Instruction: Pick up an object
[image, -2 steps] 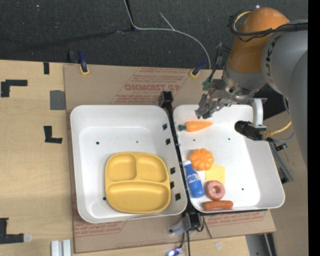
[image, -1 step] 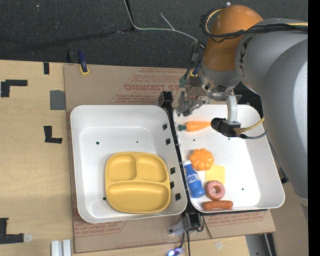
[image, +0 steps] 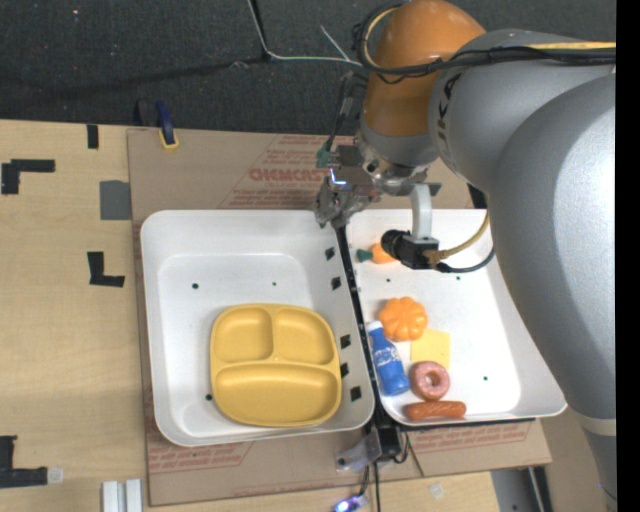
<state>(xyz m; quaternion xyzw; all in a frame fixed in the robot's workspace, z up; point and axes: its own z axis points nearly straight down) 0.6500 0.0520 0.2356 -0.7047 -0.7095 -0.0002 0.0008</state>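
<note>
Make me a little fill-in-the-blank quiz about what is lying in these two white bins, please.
1. The yellow tray lies in the ____ bin as the camera sees it.
2. The tray has ____ compartments.
3. In the right bin, the blue bottle lies just below and left of the orange ____.
4. The pink donut sits just above the ____ at the bin's near edge.

Missing words: left; three; pumpkin; sausage.

A robotics lab: a grey arm (image: 530, 130) reaches over two white bins (image: 160, 300) on a cardboard-covered bench (image: 200, 170) with loose cables (image: 300, 55) behind.
</note>
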